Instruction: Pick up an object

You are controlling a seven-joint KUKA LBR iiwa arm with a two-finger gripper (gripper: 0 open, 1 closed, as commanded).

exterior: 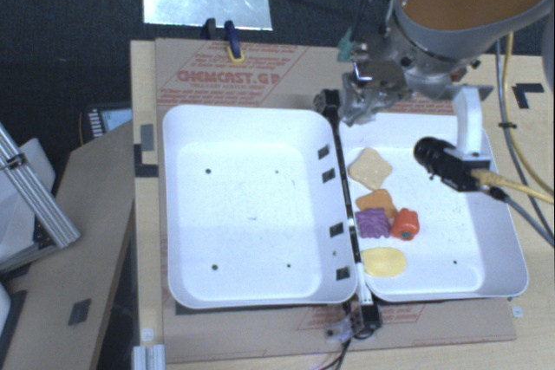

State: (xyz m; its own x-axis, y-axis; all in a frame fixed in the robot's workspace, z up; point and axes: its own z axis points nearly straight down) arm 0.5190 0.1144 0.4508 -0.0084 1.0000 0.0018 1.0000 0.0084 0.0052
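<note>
"CHEMCAST" on brown board

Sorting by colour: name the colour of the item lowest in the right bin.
Yellow, seen in the camera view.

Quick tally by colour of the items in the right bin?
Tan: 1, tan piece
Orange: 1, orange piece
Purple: 1, purple piece
Red: 1, red piece
Yellow: 1, yellow piece
Total: 5

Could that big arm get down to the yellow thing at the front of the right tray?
Probably yes. The yellow piece lies alone on the right bin's floor, nothing over it, slightly apart from the purple piece.
</note>
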